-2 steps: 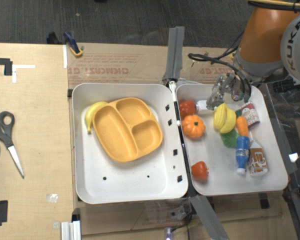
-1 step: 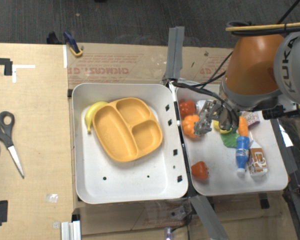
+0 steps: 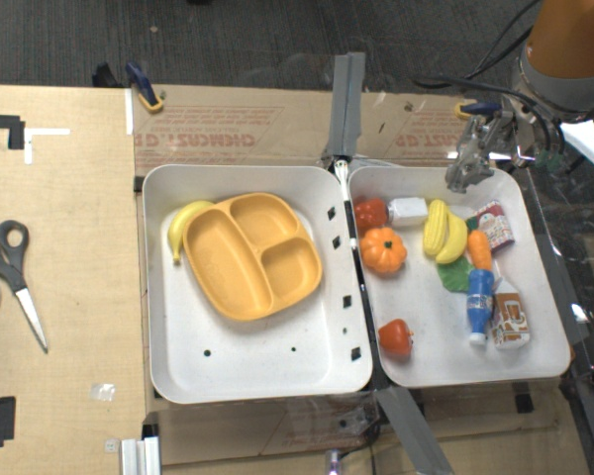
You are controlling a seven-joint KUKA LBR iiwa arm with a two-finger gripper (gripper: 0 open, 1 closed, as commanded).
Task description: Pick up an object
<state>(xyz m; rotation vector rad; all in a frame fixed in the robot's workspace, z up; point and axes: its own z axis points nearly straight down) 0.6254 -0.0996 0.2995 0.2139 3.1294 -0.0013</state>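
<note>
The right bin (image 3: 535,364) holds an orange pumpkin (image 3: 383,249), a red tomato (image 3: 371,213), a white block (image 3: 408,210), a yellow banana bunch (image 3: 442,232), a carrot (image 3: 480,249), a green leaf (image 3: 456,277), a blue bottle (image 3: 479,305), a small carton (image 3: 511,320), a red-and-white packet (image 3: 495,225) and another tomato (image 3: 395,337). My gripper (image 3: 464,172) hangs over the bin's far edge, above and behind the bananas. Nothing shows between its fingers.
The left bin (image 3: 178,364) holds a yellow divided plate (image 3: 249,255) with a banana (image 3: 183,224) tucked at its left. Scissors (image 3: 18,275) lie on the bench at far left. Cables run behind the right bin.
</note>
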